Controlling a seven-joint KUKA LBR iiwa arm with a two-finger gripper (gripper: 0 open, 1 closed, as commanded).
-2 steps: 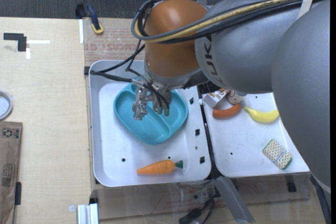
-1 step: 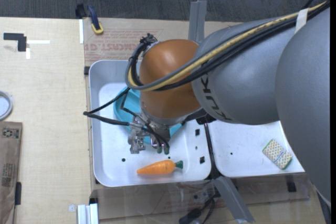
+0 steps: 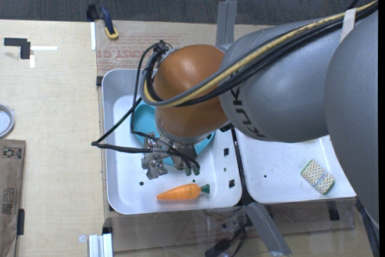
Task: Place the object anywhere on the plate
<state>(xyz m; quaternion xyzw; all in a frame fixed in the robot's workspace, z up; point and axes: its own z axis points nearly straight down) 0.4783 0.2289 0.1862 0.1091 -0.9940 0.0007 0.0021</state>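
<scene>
An orange toy carrot [image 3: 179,192] with a green stem end lies on the floor of the left white bin [image 3: 114,129], near its front wall. A light blue plate [image 3: 142,124] sits in the middle of that bin, mostly hidden under the arm's orange wrist band [image 3: 186,90]. My gripper [image 3: 157,167] hangs below the wrist, over the plate's front edge, a short way above and left of the carrot. Nothing shows between it and the carrot.
The right white bin [image 3: 283,180] holds a small patterned sponge-like block [image 3: 317,176] near its right side. The big grey arm [image 3: 301,81] covers much of both bins. A roll of tape [image 3: 5,121] and a clamp [image 3: 107,21] lie on the bench outside.
</scene>
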